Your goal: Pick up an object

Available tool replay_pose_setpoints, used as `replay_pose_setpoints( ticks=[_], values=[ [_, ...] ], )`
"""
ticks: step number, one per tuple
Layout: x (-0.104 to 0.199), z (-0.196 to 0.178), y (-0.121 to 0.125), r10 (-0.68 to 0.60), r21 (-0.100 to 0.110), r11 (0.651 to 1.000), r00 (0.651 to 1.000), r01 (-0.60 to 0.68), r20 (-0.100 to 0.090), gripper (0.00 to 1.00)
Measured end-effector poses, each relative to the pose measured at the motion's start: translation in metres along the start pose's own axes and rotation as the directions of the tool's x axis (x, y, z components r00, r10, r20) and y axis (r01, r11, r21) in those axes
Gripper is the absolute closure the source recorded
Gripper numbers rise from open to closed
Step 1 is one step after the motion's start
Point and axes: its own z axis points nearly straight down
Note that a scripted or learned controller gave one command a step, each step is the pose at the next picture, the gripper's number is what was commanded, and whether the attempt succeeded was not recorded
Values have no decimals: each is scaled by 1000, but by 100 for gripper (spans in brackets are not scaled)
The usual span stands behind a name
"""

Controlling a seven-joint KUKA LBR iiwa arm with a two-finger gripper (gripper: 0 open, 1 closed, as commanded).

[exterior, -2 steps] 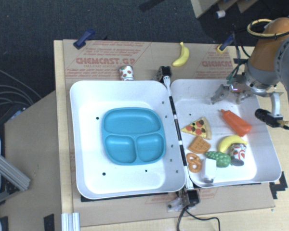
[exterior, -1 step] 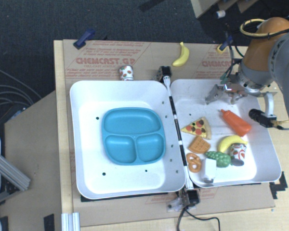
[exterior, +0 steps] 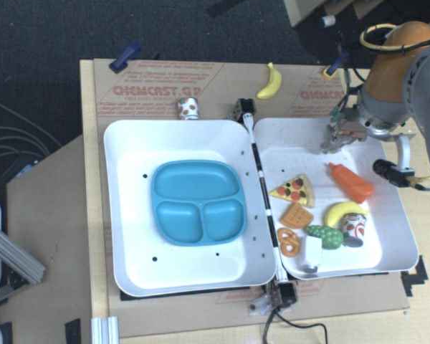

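I see dark carpet around a pale wooden table (exterior: 201,84) carrying two white bins. The left bin (exterior: 129,264) holds a blue divided tray (exterior: 198,201). The right bin (exterior: 390,242) holds a pizza slice (exterior: 293,190), orange carrot (exterior: 350,182), banana (exterior: 342,211) and pretzel (exterior: 288,241). My pincer (exterior: 337,140) hangs over that bin's far end, well apart from them; I cannot tell its opening.

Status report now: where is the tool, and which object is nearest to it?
Tool above right bin's far end, nothing between fingers. Orange carrot nearest, lying untouched. Path clear.
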Motion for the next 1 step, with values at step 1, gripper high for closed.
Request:
replay_pose_setpoints(
  ticks=[1],
  values=[
    [0,0,0,0,0,1000,1000,0,0,0]
  ],
)
